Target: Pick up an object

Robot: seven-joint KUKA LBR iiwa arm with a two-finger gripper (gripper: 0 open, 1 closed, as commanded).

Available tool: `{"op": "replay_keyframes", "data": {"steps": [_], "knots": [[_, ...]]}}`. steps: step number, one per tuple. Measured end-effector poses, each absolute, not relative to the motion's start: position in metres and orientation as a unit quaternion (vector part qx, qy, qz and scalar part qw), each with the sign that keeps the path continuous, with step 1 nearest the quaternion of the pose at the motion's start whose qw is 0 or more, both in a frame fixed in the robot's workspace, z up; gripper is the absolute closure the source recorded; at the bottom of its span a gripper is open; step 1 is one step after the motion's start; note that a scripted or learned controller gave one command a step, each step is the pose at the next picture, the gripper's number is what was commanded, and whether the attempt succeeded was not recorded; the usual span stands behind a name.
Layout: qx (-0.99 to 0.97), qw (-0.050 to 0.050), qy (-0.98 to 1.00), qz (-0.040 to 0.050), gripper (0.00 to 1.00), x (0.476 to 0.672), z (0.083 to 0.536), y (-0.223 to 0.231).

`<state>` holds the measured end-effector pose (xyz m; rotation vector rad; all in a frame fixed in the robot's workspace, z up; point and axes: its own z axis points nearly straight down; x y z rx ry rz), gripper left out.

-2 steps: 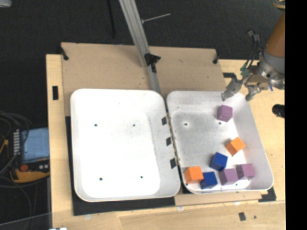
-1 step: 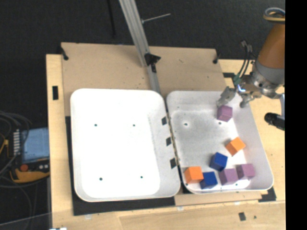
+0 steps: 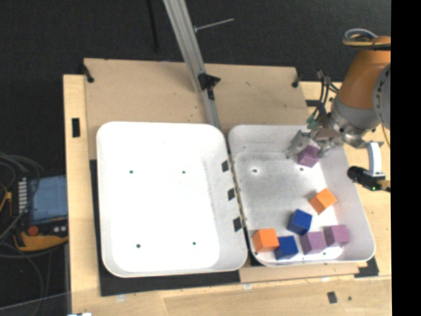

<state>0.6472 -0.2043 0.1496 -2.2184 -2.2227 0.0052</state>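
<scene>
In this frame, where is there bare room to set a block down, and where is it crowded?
The left bin has a bare floor from wall to wall. In the right bin, the floor along the divider, left of the gripper and purple block, is free. Its near right corner is crowded with orange, blue and purple blocks.

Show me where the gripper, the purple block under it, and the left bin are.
gripper [image 3: 314, 142]: camera view, between its fingertips.
purple block [image 3: 308, 157]: camera view, its top face.
left bin [image 3: 105, 196]: camera view, its left rim.
</scene>
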Motion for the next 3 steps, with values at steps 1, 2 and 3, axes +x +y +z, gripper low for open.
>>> {"op": "replay_keyframes", "data": {"steps": [1, 2, 3], "knots": [[-0.706, -0.003, -0.708, -0.0008, 1.0, 0.649, 0.165, -0.205], [-0.706, -0.004, -0.708, -0.0022, 1.0, 0.651, 0.231, -0.209], [-0.705, -0.002, -0.709, -0.0011, 1.0, 0.652, 0.244, -0.21]]}}
